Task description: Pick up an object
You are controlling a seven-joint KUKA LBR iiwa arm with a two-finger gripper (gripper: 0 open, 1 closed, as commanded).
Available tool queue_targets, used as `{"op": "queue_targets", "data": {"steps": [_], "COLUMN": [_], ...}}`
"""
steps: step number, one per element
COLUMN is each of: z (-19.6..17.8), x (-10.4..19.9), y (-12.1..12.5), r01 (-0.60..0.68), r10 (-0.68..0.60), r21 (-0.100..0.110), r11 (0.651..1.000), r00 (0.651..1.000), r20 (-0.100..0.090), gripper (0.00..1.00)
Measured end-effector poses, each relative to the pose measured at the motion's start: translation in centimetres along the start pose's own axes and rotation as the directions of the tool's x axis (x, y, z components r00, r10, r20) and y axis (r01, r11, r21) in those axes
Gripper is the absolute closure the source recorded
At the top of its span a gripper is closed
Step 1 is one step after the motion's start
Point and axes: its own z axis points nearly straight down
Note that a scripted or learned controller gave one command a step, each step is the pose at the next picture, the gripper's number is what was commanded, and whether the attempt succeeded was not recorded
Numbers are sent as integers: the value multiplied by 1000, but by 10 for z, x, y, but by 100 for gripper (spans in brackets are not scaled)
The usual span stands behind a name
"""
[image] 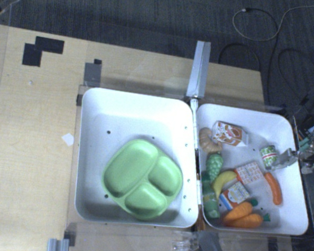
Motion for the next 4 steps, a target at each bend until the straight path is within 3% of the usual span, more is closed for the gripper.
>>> {"op": "queue_targets", "data": {"steps": [1,2,3,4], "z": [38,118,107,-1], "x": [58,31,33,116], "y": [-31,-10,-7,-29], "r01": [-301,-233,-230,-327], "r10": [301,233,230,327], "r21": [0,-19,-23,-2], "r11": [954,972,973,945], "r00": [954,972,973,945], "r20": [-1,1,-4,-1], "gripper": [0,0,100,100]}}
